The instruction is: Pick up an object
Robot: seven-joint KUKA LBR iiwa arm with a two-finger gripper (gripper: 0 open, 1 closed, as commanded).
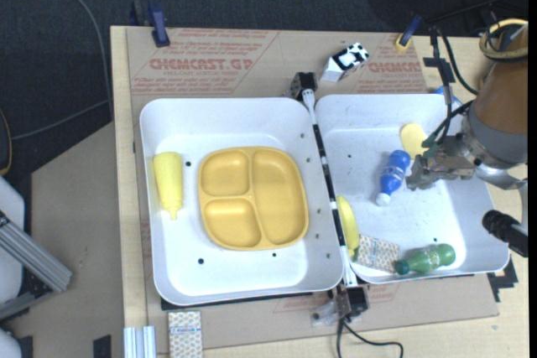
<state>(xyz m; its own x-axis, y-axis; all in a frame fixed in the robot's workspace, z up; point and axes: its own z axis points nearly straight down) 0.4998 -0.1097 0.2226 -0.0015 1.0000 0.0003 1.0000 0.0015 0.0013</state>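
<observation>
- Left white bin (159,117): yellow squeeze bottle (169,180) lying by the left wall; just right of it, yellow plate with three sections (252,197), nothing on it.
- Middle, at the wall between the bins: yellow banana-like thing (347,224) inside the right white bin (352,117).
- Right bin, front: small patterned packet (377,252), then green bottle (426,259) lying on its side.
- Right bin, middle: small blue bottle (392,174) with white cap, lying tilted; a yellow rounded thing (412,137) just behind it.
- Tool (425,171) low in the right bin, just right of the blue bottle, maybe touching it. Cannot tell how wide open, or whether anything is caught in it.
- Blue bottle likely the one to pick: probably light, hard plastic, smooth and round, so may slip or roll. Best pinched across the middle of the body, not at the thin cap.
</observation>
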